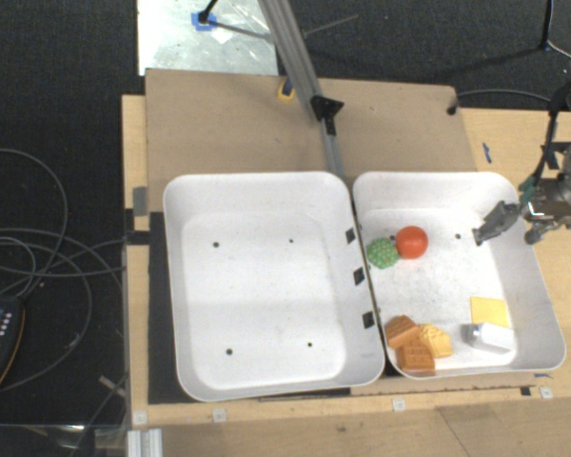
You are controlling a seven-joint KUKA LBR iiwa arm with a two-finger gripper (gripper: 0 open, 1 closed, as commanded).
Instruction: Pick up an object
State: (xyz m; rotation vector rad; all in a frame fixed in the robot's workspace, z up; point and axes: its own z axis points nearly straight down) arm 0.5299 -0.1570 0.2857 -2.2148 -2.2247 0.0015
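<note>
Two white bins sit side by side, and every candidate lies in the right bin [514, 284]: going rightward from the divider [360, 274], a green ball [383, 253] touches a red ball [412, 242] just beside it, orange blocks [417, 343] huddle near its lower end, and a yellow block [490, 310] above a grey piece [485, 336] lies farther right. Past the red ball, at the bin's right rim, the gripper [514, 222] hangs with fingers spread, holding nothing. Probably light and smooth, the red ball should be pinched across its middle.
</note>
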